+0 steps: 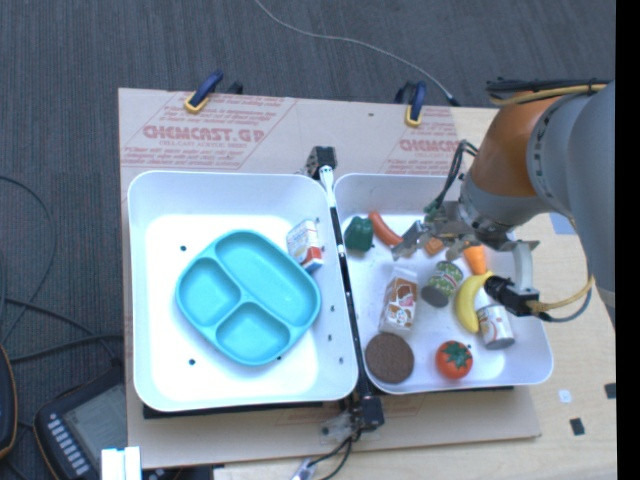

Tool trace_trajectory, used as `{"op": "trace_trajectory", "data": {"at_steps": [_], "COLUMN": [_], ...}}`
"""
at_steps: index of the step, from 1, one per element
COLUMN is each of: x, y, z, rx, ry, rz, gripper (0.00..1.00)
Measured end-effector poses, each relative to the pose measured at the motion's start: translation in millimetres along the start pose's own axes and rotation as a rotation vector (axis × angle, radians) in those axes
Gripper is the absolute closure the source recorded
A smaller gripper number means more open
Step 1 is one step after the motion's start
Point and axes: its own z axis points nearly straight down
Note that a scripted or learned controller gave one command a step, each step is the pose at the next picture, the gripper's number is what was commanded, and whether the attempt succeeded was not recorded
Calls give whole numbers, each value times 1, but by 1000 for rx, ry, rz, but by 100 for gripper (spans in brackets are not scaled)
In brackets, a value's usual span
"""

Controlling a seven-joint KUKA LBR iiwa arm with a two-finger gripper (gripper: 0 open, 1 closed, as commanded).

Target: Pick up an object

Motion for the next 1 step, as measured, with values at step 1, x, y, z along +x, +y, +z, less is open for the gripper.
{"op": "trace_trajectory", "data": {"at_steps": [1], "x": [0], "y": [0], "z": [-10], "rx": [0], "ry": [0], "rz": [0], "gripper": [100]}}
